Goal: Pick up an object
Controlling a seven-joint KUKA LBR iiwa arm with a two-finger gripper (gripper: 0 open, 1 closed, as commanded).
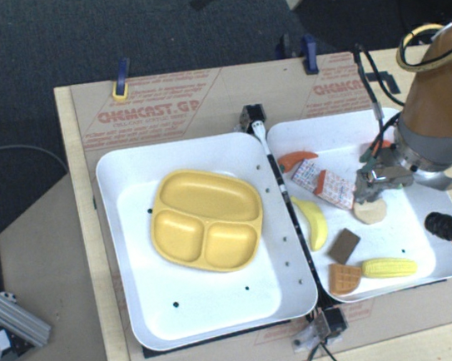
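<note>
My gripper (pixel 371 192) hangs low over the middle of the right bin (pixel 386 128). Directly under its tip lies a round tan cookie-like piece (pixel 371 212), partly covered by it. To the gripper's left rests a red-and-white checked packet (pixel 324 183), with an orange carrot piece (pixel 297 159) behind it. A yellow banana (pixel 312 220) lies along the bin's left wall. Toward the front sit a brown block (pixel 343 244), an orange waffle-like piece (pixel 345 278) and a corn cob (pixel 389 267).
The left bin (pixel 142 297) bears a yellow three-compartment plate (pixel 206 219). A ridge with black clips divides the two bins. Bare floor shows in the right bin's back right corner.
</note>
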